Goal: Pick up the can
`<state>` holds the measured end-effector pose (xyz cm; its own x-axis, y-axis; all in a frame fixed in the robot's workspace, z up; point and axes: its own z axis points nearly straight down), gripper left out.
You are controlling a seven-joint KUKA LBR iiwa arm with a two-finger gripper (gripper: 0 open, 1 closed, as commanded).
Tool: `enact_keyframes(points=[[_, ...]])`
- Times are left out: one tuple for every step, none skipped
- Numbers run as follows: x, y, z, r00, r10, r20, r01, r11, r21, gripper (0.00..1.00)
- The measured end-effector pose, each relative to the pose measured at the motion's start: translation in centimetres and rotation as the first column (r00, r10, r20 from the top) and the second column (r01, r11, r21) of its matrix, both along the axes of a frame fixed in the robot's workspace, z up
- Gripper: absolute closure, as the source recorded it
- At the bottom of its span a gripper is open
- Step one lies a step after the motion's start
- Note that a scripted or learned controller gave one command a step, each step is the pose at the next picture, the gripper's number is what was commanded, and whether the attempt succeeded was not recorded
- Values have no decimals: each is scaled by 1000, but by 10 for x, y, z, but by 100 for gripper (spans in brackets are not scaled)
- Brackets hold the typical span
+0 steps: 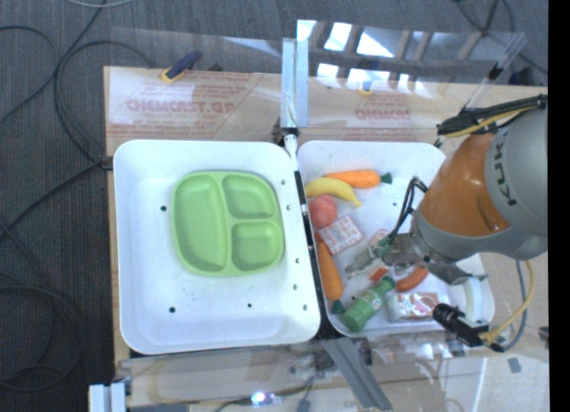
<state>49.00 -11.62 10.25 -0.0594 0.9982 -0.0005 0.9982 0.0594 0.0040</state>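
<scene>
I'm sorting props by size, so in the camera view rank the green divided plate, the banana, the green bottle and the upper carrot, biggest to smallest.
1. green divided plate, by far the largest.
2. banana, upper carrot and green bottle look too alike to rank.

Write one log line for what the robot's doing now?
arm: over right bin | gripper: low among toy food | green tray: left bin

Arm (512, 192): rounded grey casing with a broad orange band (459, 197) (dark lettering on the grey); black and yellow cables (485, 117) alongside.
</scene>
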Motion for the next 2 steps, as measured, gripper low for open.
enact_keyframes(points=[[-3,-61,-10,998,66,3,-66,998,1,0],[86,-20,-12,998,54,9,-54,999,-6,0]])
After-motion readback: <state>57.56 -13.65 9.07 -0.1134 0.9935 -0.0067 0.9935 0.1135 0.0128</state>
